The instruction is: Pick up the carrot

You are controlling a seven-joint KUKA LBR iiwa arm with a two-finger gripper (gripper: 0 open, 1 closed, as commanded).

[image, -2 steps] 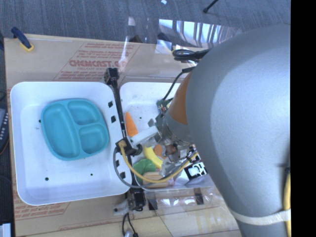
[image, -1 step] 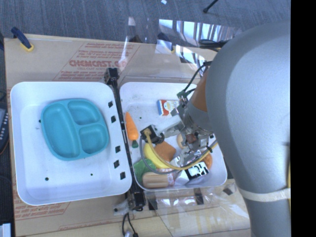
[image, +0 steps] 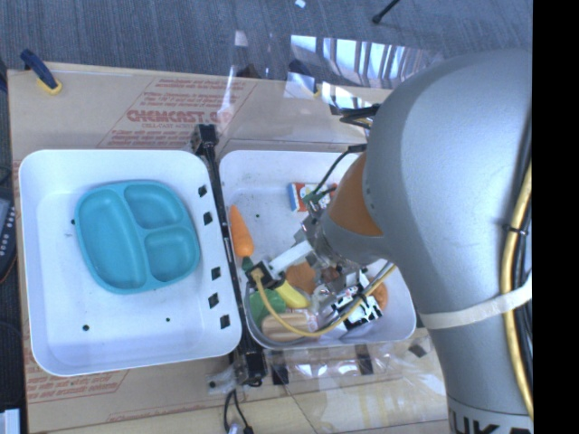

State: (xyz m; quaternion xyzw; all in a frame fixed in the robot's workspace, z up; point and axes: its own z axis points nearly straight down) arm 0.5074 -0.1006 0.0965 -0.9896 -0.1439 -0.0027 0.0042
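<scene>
Arm low over the right bin [image: 271, 165], carrot unclaimed

The carrot [image: 241, 231] lies by the bin's left wall; the gripper [image: 318, 289] sits among neighbouring clutter, its grasp impossible to tell, so it may snag the wrong item.

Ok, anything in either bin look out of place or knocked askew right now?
Nothing looks spilled or broken. The carrot lies flat against the left wall of the right bin, apart from the pile of items crowded in the near corner. The gripper is down over that pile. The blue divided plate sits squarely in the left bin.
</scene>
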